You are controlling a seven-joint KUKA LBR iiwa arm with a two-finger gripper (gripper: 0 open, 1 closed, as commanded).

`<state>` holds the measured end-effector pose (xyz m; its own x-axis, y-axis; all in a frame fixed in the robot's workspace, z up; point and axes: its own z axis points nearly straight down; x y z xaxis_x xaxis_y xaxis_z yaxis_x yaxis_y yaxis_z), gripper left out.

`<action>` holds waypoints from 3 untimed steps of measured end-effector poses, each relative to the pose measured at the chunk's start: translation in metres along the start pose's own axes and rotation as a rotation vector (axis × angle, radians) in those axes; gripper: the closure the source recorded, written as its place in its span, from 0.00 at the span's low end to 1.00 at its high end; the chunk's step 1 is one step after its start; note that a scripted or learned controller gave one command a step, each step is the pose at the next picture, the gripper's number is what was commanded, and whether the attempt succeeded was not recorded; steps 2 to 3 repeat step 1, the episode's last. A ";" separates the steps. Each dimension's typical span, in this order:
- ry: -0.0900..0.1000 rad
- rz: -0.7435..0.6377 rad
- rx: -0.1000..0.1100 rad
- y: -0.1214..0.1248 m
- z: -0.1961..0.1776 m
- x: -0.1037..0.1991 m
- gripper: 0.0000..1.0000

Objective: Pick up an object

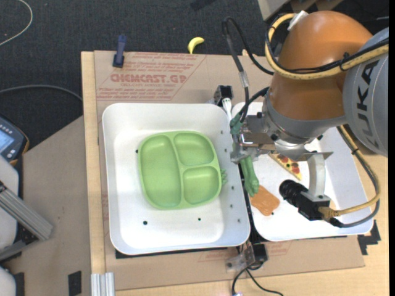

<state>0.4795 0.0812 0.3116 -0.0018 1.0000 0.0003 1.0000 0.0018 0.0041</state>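
A cardboard-covered table (148, 79) carries two white bins. The left bin (117, 165) holds a green divided plate (179, 168). Just right of that plate, across the bins' shared rim, a green stick-like toy (250, 177) lies lengthwise top to bottom, an orange piece (265, 200) at its lower end. The gripper (247, 142) sits at the toy's upper end; its opening cannot be told.

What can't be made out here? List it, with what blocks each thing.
- Gripper: in the camera view the arm's orange band and wrist cover it, so its state is unreadable.
- Right bin: the arm hides most of its floor.
- Green object: its upper end runs under the wrist.
- Patterned item: partly covered, too small to identify.
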 end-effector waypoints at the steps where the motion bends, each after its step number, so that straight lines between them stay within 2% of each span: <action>1: 0.002 0.002 -0.011 0.001 -0.113 -0.019 1.00; 3: 0.002 0.002 -0.011 0.001 -0.113 -0.019 1.00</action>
